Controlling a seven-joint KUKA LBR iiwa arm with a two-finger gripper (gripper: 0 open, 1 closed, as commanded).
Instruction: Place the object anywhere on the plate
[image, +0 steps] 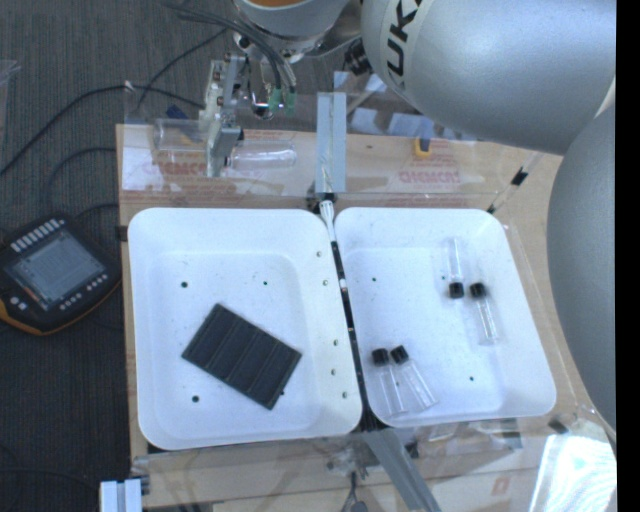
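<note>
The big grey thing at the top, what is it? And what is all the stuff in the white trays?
That big grey thing is a robot arm. The camera hangs above the bench and looks down at a slant, so the arm looms large because it is close to the lens. Its gripper, the robot's hand, is up near the top, above the far edge of the bench. I cannot tell if its fingers are open, and I see nothing in them.

Below are two white trays. The left tray holds a dark ridged rectangle; that is the plate. The right tray holds four small clear vials with black caps, lying in two pairs. Off to the left lies a handheld control pad.
</note>
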